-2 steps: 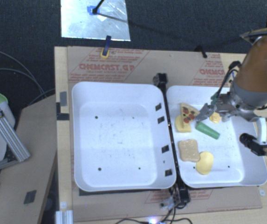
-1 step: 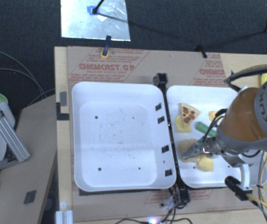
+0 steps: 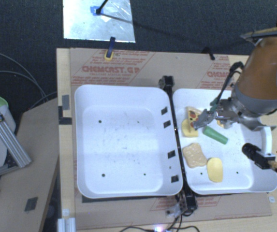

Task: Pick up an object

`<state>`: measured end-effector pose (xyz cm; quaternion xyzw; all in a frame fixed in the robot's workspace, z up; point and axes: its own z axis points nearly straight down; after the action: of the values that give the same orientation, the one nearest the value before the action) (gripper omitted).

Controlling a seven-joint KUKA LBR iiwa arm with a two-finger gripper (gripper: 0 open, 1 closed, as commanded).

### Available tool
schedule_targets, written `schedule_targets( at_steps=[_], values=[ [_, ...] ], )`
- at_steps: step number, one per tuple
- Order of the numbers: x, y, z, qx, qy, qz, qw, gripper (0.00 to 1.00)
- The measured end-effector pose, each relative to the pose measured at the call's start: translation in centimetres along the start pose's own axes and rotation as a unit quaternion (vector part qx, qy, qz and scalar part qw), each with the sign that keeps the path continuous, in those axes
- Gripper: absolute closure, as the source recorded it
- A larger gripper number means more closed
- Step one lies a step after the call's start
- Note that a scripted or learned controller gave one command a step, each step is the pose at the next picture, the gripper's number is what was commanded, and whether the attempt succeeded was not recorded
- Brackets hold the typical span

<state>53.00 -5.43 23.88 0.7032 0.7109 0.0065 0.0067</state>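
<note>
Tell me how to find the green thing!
Look at the right bin, the one the arm reaches into. Near its middle, just below the tool, lies the green stick, tilted. The other toys near it are yellow or tan and rounder; it is the only green, long one.

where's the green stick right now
In the right bin, the green stick lies just below the gripper, above the tan cracker and yellow lemon-shaped piece.
</note>
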Motion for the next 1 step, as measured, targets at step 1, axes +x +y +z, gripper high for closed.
schedule_targets(
  at_steps=[1],
  values=[
    [3.3,-4.34,5.6,0.011,0.001,0.003,0.9999,0.0]
  ],
)
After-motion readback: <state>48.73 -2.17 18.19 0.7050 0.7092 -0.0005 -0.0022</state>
